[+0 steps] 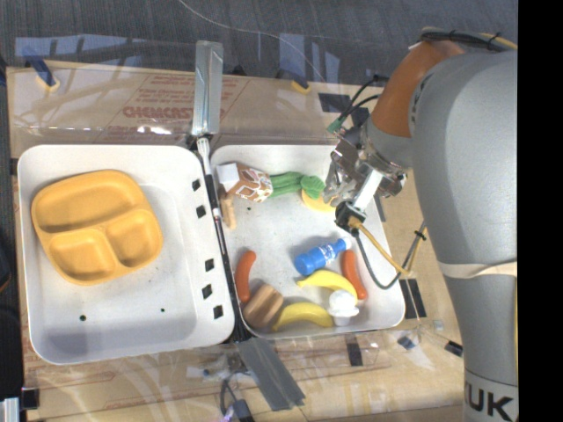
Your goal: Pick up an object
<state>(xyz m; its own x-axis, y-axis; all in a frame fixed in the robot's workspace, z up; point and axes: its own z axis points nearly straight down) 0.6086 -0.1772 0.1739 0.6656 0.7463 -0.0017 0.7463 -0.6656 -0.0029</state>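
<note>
As the bench was viewed from its near edge outward, two white bins were recorded side by side. In the near corner of the right bin (pixel 264 236) a brown bun-like item (pixel 262 304), two yellow bananas (pixel 310 315) and a small white item (pixel 343 304) were logged close together. Just beyond them a red sausage (pixel 244 273), a blue bottle (pixel 318 257) and a second red sausage (pixel 354 273) were noted. Toward the far wall a giraffe-patterned toy (pixel 252 184) and a green toy (pixel 295 184) were listed, with a yellow piece (pixel 315 200) just beside the gripper (pixel 341 196). How far the gripper was parted could not be told, and nothing was seen held in it. In the left bin (pixel 114 323) a yellow divided tray (pixel 95 225) was entered.
</note>
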